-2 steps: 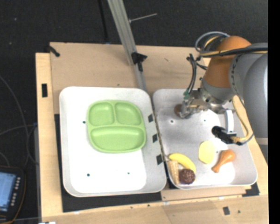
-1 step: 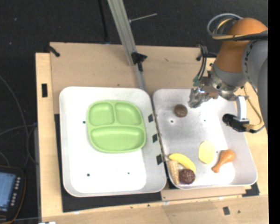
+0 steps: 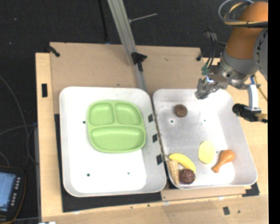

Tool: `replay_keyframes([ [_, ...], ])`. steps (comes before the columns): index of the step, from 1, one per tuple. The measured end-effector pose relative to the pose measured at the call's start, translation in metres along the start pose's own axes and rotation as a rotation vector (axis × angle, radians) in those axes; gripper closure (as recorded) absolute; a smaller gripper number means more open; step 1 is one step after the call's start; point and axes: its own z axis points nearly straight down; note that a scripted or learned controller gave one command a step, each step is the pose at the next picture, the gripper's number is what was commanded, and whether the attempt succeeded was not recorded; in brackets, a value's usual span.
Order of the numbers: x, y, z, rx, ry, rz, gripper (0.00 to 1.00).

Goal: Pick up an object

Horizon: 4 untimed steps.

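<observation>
Well, from my screen I look down on the bench [image 3: 46, 125] with its two white bins; the left bin [image 3: 74, 171] holds a green plate [image 3: 115, 127] with three parts, sitting in the middle left of the frame. The right bin [image 3: 233, 125] holds the small things; a brown round thing [image 3: 180, 110] lies near its top, close to the gripper but not touching it. A banana [image 3: 182, 161], a dark round thing [image 3: 187, 176], a yellow slice [image 3: 206, 152] and an orange drumstick [image 3: 223, 159] sit low in that bin. The gripper [image 3: 203, 91] hangs at the bin's top edge, upper right of the frame; I cannot tell its state; I see nothing in it.
</observation>
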Motion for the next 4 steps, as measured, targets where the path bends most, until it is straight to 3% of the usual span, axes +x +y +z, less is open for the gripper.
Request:
replay_keyframes([
  [1, 0.050, -0.011, 0.006, 0.008, 0.002, -0.004, 1.00],
  [3, 0.147, -0.049, -0.016, 0.006, 0.004, -0.006, 1.00],
  [4, 0.198, -0.060, -0.006, 0.008, 0.004, -0.006, 1.00],
])
